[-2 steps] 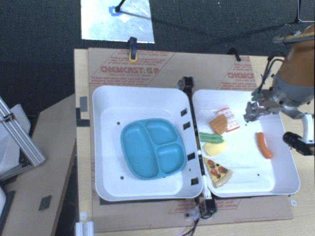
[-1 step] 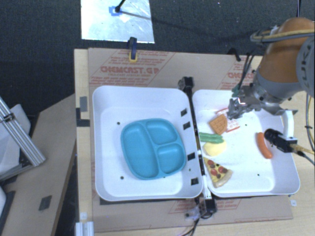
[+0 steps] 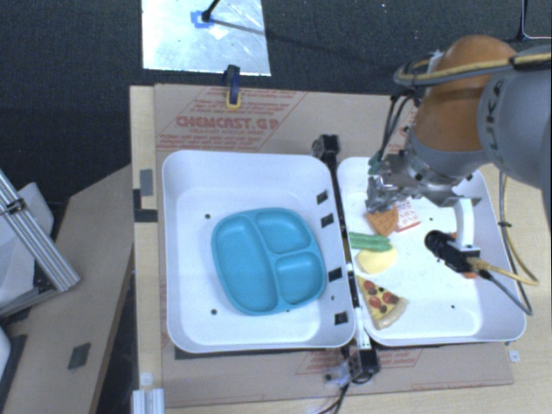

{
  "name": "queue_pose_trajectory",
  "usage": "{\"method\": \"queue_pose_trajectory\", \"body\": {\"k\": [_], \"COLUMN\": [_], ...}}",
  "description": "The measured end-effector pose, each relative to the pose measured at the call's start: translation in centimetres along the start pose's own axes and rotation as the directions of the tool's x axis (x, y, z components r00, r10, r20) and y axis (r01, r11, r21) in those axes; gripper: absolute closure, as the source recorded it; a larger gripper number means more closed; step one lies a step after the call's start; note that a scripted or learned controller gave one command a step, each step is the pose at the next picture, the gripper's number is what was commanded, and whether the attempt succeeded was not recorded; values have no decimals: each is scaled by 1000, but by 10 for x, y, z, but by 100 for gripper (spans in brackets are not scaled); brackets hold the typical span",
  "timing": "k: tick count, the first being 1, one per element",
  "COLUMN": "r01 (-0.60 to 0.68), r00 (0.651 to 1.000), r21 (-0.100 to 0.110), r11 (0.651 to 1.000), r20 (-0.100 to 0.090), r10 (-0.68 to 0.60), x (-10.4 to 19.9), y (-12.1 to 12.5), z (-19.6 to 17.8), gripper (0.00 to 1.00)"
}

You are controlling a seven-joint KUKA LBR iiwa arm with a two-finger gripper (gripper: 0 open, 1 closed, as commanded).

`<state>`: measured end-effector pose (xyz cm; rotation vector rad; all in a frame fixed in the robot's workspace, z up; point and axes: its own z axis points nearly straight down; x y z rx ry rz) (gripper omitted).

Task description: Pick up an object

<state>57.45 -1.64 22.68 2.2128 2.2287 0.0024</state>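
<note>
Hovering in the right-hand bin (image 3: 435, 304), the gripper (image 3: 379, 200) is being held over an orange food piece (image 3: 384, 223); its grip cannot be told.

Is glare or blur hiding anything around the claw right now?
Camera view: light is even, no glare in the right bin; the pizza slice and blue plate look sharp. Camera view: the claw is dark and slightly soft against the orange piece; the foil sheet up top gleams.

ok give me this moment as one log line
gripper: low in right bin, at orange piece | pick: not yet done | nearby: green pod, yellow piece, pizza slice | left bin: blue plate
</note>
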Motion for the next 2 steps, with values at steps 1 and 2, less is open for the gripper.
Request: {"method": "queue_pose_trajectory", "body": {"k": [1, 2], "r01": [2, 2], "r00": [1000, 1000], "r21": [0, 0], "r11": [1000, 1000], "r20": [-1, -1], "r10": [-2, -2], "x": [48, 100], "y": [-3, 8], "z": [-2, 9], "gripper": [100, 100]}}
